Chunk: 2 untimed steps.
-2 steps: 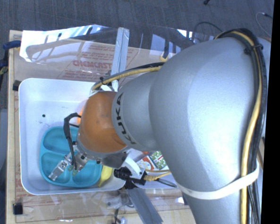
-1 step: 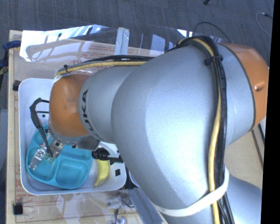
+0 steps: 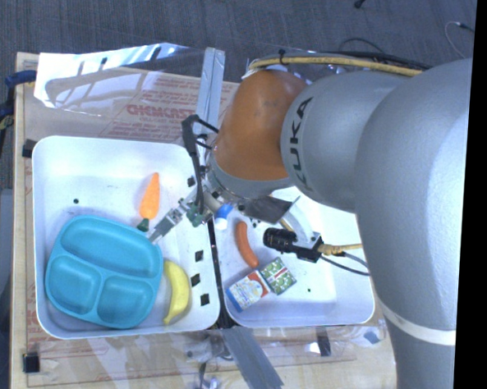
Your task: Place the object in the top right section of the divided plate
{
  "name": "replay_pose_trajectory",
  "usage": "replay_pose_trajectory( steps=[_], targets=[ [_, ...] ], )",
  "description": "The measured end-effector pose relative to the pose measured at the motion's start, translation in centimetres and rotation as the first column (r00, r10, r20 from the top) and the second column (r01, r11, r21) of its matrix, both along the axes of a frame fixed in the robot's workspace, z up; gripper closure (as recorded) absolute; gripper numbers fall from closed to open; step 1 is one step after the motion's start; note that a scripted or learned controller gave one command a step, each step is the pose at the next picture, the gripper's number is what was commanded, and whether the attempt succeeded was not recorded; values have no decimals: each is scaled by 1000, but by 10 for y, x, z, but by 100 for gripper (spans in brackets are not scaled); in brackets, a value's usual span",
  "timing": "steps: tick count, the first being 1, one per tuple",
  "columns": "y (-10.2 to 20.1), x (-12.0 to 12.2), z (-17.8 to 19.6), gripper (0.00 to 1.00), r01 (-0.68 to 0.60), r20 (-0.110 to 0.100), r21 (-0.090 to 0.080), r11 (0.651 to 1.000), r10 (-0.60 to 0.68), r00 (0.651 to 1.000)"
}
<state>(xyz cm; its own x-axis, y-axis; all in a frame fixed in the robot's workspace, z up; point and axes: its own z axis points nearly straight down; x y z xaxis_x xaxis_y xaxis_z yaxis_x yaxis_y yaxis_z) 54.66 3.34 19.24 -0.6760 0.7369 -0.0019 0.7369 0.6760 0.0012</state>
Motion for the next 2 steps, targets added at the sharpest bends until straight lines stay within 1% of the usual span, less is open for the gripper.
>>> replay_pose_trajectory(
  steps=[1,2],
  targets=[
    [50,-29,-2,0,239,-8,-1,971,-239,971],
    [110,-68,-48,0,42,-7,-1,999,-42,999]
  ],
)
